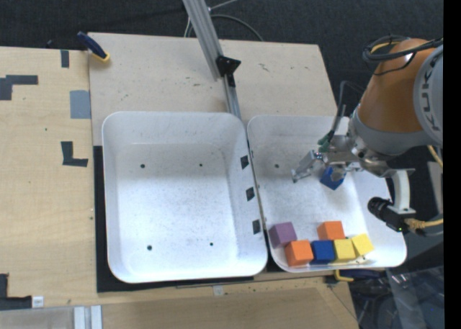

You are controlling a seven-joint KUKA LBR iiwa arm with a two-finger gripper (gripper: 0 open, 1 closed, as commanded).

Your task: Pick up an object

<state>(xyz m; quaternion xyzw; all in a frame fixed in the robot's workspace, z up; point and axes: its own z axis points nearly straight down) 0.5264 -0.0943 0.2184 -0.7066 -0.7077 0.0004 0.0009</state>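
Right under the robot's wrist there is a blue block. It sits at the gripper, in the right bin. Grey finger parts stick out to the left of the block, and one thin piece points down toward the bin floor. The big arm covers most of the gripper, so it is too hard to tell if it is open or closed, or if it really has the blue block. It is also hard to say if the block rests on the bin floor or is lifted off it.

Near the front wall of the right bin there is a little bunch of blocks. A purple block is on the left. Just beside it, closer to the front, is an orange block. Next to that is a second blue block, then a yellow block, then one more yellow block that is turned a bit. Another orange block sits just behind the row. These blocks are close together, and some seem to touch.

The left bin is white, with small dark dots on its floor. The two bins sit side by side on a wooden bench. A grey metal bar slants down from the top and ends where the bins meet. The arm is cut off at the right side.
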